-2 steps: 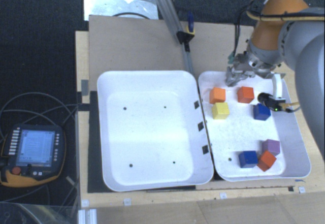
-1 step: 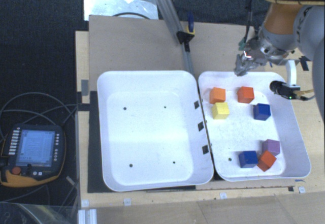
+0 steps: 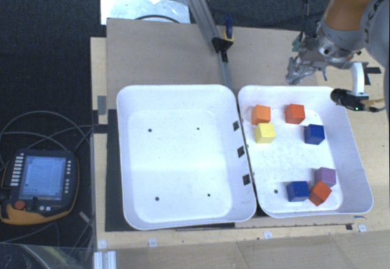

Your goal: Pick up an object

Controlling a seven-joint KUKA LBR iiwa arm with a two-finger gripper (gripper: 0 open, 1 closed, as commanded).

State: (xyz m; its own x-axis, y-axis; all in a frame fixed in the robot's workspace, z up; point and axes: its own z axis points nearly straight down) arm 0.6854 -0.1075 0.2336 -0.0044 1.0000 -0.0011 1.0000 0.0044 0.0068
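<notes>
The right bin (image 3: pixel 353 158) holds several small blocks. An orange block (image 3: pixel 261 114) and a yellow block (image 3: pixel 264 133) sit at its upper left. A red-orange block (image 3: pixel 294 113) and a blue block (image 3: pixel 314 134) lie toward the upper right. Near the lower right corner a blue block (image 3: pixel 297 191), an orange-red block (image 3: pixel 320 193) and a purple block (image 3: pixel 326 175) cluster together. My gripper (image 3: pixel 297 72) hangs above the bench just beyond the bin's far rim, apart from all blocks, with nothing visible between its fingers.
The left bin (image 3: pixel 177 152) sits beside the right one. A slanted metal pole (image 3: pixel 201 8) with a clamp crosses the bench behind the bins. A teach pendant (image 3: pixel 39 185) lies on the floor at the left.
</notes>
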